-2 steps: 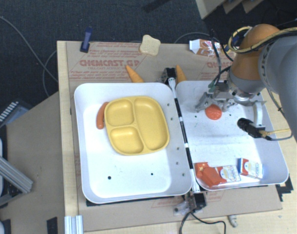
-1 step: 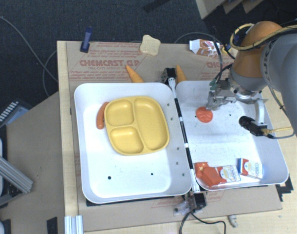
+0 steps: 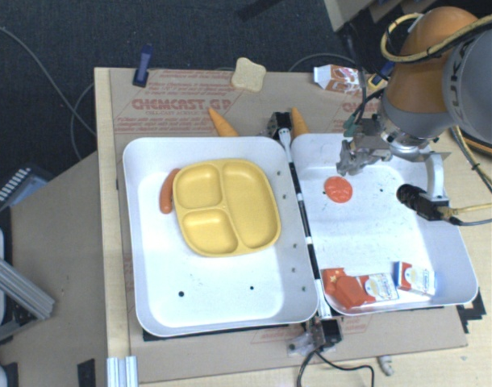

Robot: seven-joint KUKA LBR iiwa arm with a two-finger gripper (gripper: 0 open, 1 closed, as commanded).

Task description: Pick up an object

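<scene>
A round red-orange object [image 3: 338, 189] lies in the upper left part of the right bin [image 3: 439, 252]. My gripper [image 3: 352, 162] hangs just above and to the right of it, its tip close to the object's upper edge. A red and white carton [image 3: 359, 289] lies along the right bin's near edge, with a small blue, red and white packet [image 3: 413, 278] beside it on the right. In the left bin [image 3: 149, 280] sits a yellow divided plate [image 3: 226, 206], and an orange-red sausage [image 3: 166, 193] lies against its left side.
On the bench behind the bins lie a bread slice [image 3: 248, 74], a carrot piece [image 3: 223, 123], a second orange piece [image 3: 298, 121], a blue clip [image 3: 142, 65] and a small carton [image 3: 337, 76]. A black part [image 3: 419, 201] with cables sticks out right of the gripper.
</scene>
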